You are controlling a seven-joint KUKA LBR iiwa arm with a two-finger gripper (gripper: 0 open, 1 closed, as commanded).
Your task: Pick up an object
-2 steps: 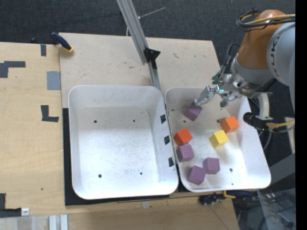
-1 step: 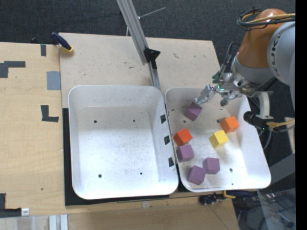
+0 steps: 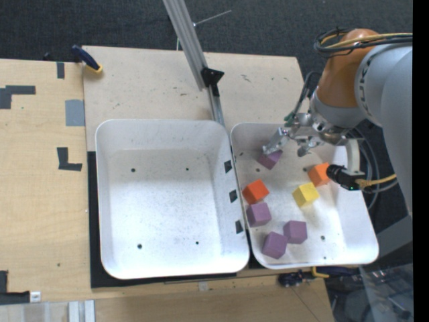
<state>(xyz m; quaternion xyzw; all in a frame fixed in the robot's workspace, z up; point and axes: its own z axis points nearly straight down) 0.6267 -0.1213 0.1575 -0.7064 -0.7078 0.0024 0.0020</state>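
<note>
My gripper (image 3: 289, 145) hangs over the far part of the right bin (image 3: 355, 237), open, with its fingers spread and nothing between them. A small purple block (image 3: 270, 158) lies on the bin floor just below and beside the left fingertip (image 3: 274, 145). Other blocks lie in the same bin: an orange cube (image 3: 255, 192), a yellow cube (image 3: 306, 194), another orange block (image 3: 318, 174) near the right wall, and three purple cubes (image 3: 259, 213) (image 3: 295, 231) (image 3: 274, 245) toward the front.
The left bin (image 3: 107, 180) sits beside the right one, the two sharing a middle wall. A slanted metal rail (image 3: 191, 42) runs down to the bins' far edge. A blue and yellow tool (image 3: 88, 58) lies on the bench at the far left.
</note>
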